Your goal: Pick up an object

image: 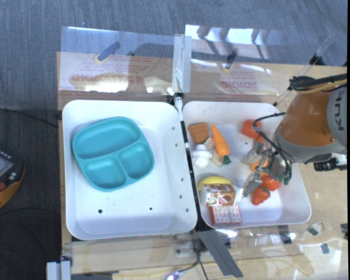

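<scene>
The gripper (261,172) hangs low in the right part of the right bin (291,212), below the arm's orange band (306,121). It sits right over a cluster of small red and orange toys (261,195); whether it touches them is unclear. Another red-orange toy (248,128) lies just behind it. Left of the gripper are a carrot (220,141), a brown bread-like piece (198,132) and small white pieces (202,156). A yellow banana (216,182) and a red and white carton (223,206) lie near the front wall.
A teal divided plate (112,152) lies in the left bin (81,217). A raised divider (185,156) separates the two bins. Clear plastic panels (181,57) stand behind them. Black cables (309,81) run along the arm at the right.
</scene>
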`<action>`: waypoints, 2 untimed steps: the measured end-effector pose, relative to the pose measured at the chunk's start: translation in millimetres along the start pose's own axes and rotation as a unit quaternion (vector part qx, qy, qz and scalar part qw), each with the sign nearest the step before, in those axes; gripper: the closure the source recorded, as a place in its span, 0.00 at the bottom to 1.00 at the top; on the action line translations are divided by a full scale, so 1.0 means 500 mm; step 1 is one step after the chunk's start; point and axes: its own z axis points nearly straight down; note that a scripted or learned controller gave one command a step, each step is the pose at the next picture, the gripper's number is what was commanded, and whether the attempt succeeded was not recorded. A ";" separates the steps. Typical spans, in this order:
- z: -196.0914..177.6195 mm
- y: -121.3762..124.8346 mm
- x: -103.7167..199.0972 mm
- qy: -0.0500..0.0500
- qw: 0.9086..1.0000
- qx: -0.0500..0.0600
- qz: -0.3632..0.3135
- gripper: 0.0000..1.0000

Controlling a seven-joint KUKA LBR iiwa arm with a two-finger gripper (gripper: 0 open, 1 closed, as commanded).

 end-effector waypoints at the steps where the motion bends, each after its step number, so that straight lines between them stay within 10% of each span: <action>1: 0.000 -0.049 0.001 -0.001 1.000 -0.002 0.005 0.00; 2: -0.002 -0.098 0.063 -0.001 1.000 -0.007 0.030 0.00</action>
